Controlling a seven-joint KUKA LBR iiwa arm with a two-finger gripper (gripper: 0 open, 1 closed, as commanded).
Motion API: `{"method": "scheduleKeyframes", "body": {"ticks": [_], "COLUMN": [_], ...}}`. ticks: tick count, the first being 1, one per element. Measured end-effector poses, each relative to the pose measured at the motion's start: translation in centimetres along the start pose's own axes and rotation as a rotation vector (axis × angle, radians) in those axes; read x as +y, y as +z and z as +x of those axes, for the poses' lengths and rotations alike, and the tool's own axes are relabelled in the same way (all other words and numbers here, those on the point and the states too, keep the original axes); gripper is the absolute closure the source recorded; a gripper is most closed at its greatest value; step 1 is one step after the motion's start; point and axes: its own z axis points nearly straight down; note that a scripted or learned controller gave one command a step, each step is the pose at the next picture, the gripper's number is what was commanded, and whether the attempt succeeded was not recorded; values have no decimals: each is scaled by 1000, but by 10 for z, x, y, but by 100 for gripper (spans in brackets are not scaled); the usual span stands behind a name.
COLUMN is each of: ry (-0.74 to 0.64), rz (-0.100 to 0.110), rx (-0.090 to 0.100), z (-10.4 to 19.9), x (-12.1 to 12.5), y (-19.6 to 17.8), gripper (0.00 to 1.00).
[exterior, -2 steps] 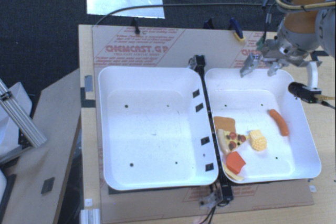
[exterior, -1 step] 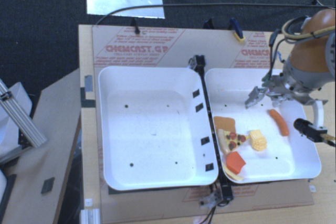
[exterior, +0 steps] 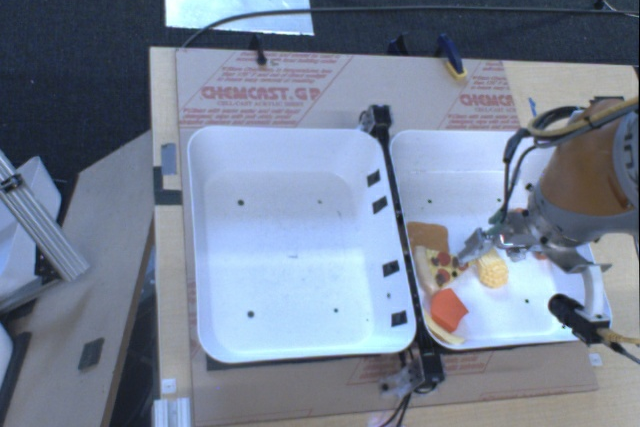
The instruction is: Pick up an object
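Observation:
The right bin [exterior: 450, 165] holds several small toys along its left and front side. A tan pizza-like slice [exterior: 432, 255] lies against the left wall, with a red block [exterior: 448, 309] in front of it on a pale yellow piece [exterior: 446, 335]. A knobbly yellow object [exterior: 491, 271] sits further right. My gripper [exterior: 482, 245] is low in this bin, pointing left, just above and touching or nearly touching the yellow object, and right of the slice. Nothing is visibly lifted.
The left bin [exterior: 210, 215] stands beside the right one, with a black divider strip [exterior: 395, 235] between them. The arm's orange band [exterior: 585, 180] and cables [exterior: 545, 120] hang over the right bin's right side. Blue clamps [exterior: 452, 55] sit at the board's far edge.

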Motion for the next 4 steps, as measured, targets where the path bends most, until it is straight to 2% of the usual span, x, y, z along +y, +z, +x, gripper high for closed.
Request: {"method": "scheduleKeyframes", "body": {"ticks": [1, 2, 3, 4], "ry": [-11, -3, -2, 0], "rz": [-25, 3, -13, -11], "rx": [-5, 0, -3, -4], "z": [33, 51, 12, 26], "x": [34, 8, 56, -11], "y": [-140, 13, 30, 30], "gripper": [0, 0, 0, 0]}}
